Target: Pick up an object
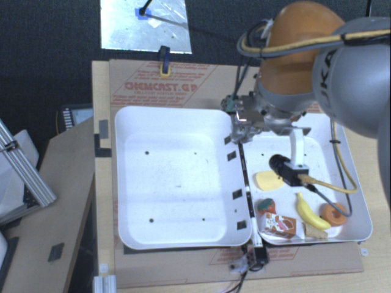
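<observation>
Closest to the camera, at the front of the right bin [259, 157], lies a red and white packet [280, 224]. A small red thing with a green top [266, 206] sits just behind it, touching or almost touching. A yellow banana [308, 211] lies just beside the packet, toward the right. An orange ring [333, 214] sits by the banana's far side. A flat pale yellow piece [269, 180] lies a bit farther back, near the wall between the bins.

The left bin [177, 182] sits right beside the right one. Both rest on a brown card sheet [183, 84].

The big grey arm [360, 72] reaches in from the right. Its gripper [239, 128] hangs over the back left corner of the right bin, well apart from the things at the front. I can't make out whether it is spread apart or pressed together.
</observation>
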### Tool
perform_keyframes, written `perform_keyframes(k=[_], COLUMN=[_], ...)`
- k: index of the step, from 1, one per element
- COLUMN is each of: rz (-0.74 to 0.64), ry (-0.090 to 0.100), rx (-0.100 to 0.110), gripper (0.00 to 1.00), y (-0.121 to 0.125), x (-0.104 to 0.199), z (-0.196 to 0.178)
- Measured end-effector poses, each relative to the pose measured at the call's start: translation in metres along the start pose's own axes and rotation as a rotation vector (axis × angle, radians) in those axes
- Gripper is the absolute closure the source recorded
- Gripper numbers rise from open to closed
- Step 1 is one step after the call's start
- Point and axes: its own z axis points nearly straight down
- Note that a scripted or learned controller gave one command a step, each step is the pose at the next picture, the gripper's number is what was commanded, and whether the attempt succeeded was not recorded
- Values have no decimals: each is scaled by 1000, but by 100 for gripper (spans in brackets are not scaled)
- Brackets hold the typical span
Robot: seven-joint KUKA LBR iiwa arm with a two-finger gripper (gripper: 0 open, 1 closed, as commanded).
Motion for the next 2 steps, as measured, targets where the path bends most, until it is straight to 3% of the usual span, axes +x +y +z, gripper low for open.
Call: perform_keyframes(k=[1, 2], rz=[-14, -14], ry=[3, 4], rx=[-7, -4], gripper=[100, 100], y=[1, 48], x=[6, 40], z=[-15, 78])
